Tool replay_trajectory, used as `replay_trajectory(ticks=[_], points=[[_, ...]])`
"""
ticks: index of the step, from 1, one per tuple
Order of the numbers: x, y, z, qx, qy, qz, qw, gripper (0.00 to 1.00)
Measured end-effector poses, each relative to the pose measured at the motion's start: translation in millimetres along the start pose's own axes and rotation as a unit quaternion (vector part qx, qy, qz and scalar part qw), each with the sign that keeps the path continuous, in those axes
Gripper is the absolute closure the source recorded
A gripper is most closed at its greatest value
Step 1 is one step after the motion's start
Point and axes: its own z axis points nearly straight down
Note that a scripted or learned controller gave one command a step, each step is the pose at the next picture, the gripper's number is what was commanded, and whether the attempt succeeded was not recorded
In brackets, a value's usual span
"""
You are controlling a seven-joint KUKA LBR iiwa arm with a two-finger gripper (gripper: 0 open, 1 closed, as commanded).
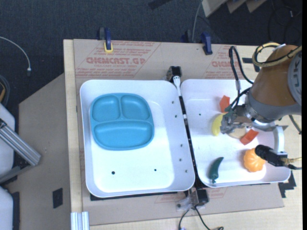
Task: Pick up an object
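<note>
Best to settle the gripper [229,123] squarely over the yellow object [217,124] at its nine o'clock before closing; jaw state impossible to tell here.

A: How is the light?

B: Bright and even from above. The two white bins [96,128] glare almost to pure white, washing out their walls.

A: Shadows?

B: Soft ones only, under the blue plate [123,120] and beneath the arm [273,87].

A: Sharpness?

B: Slightly soft throughout, grainy in the dark floor [43,13]. The worktop [144,56] lettering reads clearly.
</note>
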Motion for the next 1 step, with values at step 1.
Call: replay_trajectory(ticks=[1], points=[[8.4, -3.7, -50.4, 0.0, 0.0, -0.001, 1.0, 1.0]])
